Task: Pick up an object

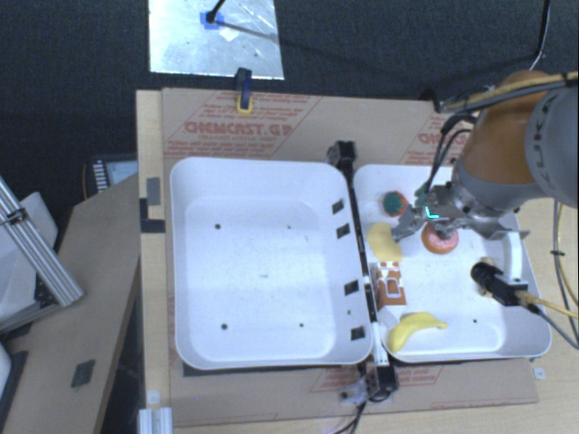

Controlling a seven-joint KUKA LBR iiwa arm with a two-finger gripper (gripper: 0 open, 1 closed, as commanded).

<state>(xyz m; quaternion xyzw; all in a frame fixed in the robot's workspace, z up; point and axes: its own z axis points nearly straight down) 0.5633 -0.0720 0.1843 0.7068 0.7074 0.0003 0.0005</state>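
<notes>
bench (271, 120) with two white bins (262, 172), one banana (416, 329), one teal ball (393, 203)

This looks like a robot lab. A grey and orange robot arm (511, 143) reaches in from the right. Two white bins (262, 269) sit on a cardboard sheet (271, 125), with a metal frame bar (36, 251) at the left edge.

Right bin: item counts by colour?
Yellow: 2 (banana, lump)
Green: 1 (ball)
Orange: 1 (disc)
Orange-white: 1 (box)
Total: 5
</notes>
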